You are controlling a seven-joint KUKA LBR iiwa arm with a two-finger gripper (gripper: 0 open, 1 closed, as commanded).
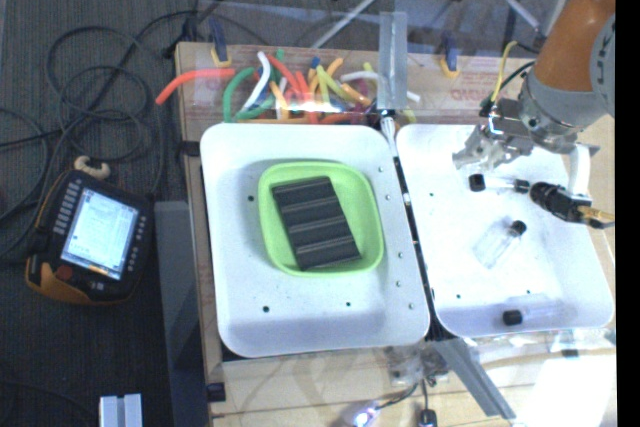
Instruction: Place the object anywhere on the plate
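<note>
the green plate [372,215] sits in the left bin [230,295] and already carries a dark ribbed block [316,222]. right of the plate, in the other bin [450,295], lies a small clear vial [497,241] with a dark cap, on its side. the end effector [487,155] hangs above that bin's far corner, up and right of the plate; whether it is released or clenched, i cannot tell. the vial looks light, hard, slick and apt to roll, so take it across the middle of its body.

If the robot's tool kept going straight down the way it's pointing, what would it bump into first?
Probably the bare floor of the right bin. The tool hangs over its upper part, near a small black piece, though depth is hard to judge from one view.
</note>
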